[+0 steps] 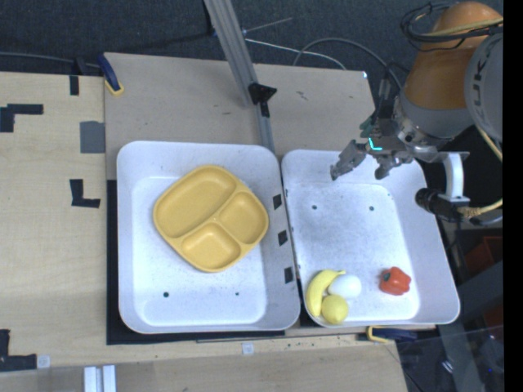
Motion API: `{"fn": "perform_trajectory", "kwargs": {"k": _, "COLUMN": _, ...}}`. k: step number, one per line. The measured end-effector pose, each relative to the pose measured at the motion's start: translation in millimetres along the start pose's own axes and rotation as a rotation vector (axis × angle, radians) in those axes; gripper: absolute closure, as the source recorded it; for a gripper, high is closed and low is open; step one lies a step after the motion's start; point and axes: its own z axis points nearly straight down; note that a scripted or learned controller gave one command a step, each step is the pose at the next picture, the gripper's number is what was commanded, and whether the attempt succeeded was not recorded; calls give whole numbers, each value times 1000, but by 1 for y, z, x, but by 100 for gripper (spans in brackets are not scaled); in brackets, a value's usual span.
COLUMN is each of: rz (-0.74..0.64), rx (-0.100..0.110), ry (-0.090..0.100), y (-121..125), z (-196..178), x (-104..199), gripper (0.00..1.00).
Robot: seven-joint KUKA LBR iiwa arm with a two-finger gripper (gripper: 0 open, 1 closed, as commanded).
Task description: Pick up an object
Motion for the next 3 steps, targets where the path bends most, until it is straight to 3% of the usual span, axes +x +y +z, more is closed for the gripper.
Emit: {"fn": "perform_trajectory", "kwargs": {"k": 3, "rz": 1, "rx": 4, "ry": -1, "y": -6, "z": 164, "x": -5, "gripper": 0}}
